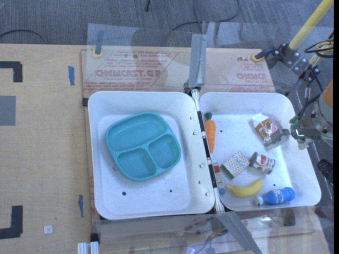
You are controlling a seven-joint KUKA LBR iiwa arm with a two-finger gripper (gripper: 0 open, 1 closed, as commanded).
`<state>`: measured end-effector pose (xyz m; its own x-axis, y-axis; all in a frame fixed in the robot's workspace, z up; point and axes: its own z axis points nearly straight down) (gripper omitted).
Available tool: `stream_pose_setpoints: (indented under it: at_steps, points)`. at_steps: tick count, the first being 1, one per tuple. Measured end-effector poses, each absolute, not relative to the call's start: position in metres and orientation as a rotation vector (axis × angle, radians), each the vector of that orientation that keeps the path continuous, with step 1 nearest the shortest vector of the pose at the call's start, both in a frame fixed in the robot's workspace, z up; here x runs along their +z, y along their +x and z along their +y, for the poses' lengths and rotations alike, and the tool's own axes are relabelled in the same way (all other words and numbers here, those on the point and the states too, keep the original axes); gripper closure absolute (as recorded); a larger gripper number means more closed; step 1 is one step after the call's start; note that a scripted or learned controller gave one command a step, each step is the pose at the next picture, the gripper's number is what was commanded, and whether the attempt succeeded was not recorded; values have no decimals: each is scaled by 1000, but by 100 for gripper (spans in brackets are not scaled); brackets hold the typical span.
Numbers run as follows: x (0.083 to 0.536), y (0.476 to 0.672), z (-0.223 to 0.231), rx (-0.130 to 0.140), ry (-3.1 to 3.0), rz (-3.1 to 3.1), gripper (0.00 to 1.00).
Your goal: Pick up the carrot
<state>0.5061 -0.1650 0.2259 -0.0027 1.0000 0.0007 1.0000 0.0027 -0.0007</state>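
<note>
since the carrot lies along the right bin's left wall, likely light, rigid, slick; pinch mid-body; gripper state cannot be told.

Both white bins look like matt plastic, faintly speckled. The teal divided plate is smooth plastic with a soft sheen. The carrot has a dull, smooth orange skin (toy-like plastic, by its look). The banana looks equally smooth. The blue bottle appears glossy. The bench is pale, matt wood or board.
</note>
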Motion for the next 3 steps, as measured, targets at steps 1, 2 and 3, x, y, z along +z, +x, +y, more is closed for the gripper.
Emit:
stream_pose_setpoints:
  at_steps: [1, 2, 3]
  points:
    - [111, 490, -114, -24, -2222, -2266, 0]
    - [188, 492, -143, -1, -2042, -2390, 0]
    - [87, 482, -114, -5, -1551, -2740, 0]
